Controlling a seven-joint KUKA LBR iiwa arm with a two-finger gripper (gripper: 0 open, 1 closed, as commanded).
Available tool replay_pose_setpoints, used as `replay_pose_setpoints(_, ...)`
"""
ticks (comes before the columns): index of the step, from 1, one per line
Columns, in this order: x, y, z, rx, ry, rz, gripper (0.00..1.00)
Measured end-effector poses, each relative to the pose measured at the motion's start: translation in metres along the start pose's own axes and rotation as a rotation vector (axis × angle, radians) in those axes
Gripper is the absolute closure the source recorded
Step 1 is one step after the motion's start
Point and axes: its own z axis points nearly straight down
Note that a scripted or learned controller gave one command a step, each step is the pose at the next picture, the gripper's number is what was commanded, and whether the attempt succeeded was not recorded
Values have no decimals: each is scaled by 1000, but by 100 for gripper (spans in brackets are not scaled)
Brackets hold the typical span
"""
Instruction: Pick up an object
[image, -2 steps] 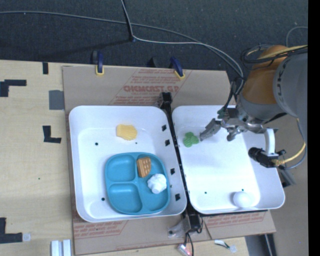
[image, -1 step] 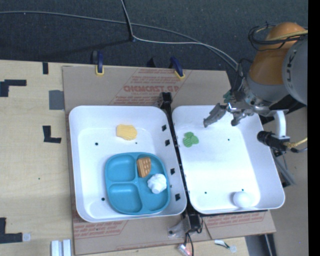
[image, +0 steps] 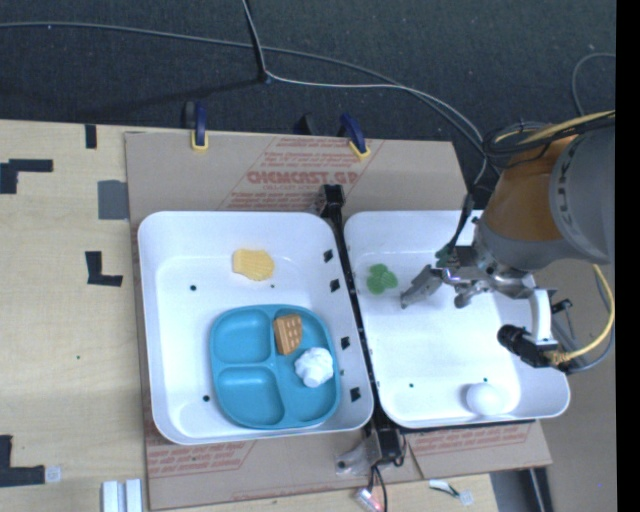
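The gripper (image: 420, 290) is hanging over the right bin (image: 420, 400), right of centre in the frame, its fingers spread and grasping nothing. A small green object (image: 379, 278) is lying just to its left, near the divider. Descending well means centring over the green piece, then straddling it before closing

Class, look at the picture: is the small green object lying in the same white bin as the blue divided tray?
No: the small green object lies in the right white bin, while the blue divided tray sits in the left white bin.
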Motion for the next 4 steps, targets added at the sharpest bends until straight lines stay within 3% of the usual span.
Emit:
replay_pose_setpoints(1,25,-17,-55,-12,-1,-3,0)
replay_pose_setpoints(2,25,-18,-63,-7,-1,-2,100)
replay_pose_setpoints(3,52,34,-93,-11,-1,-5,100)
replay_pose_setpoints(4,51,33,-91,-8,-1,-2,0)
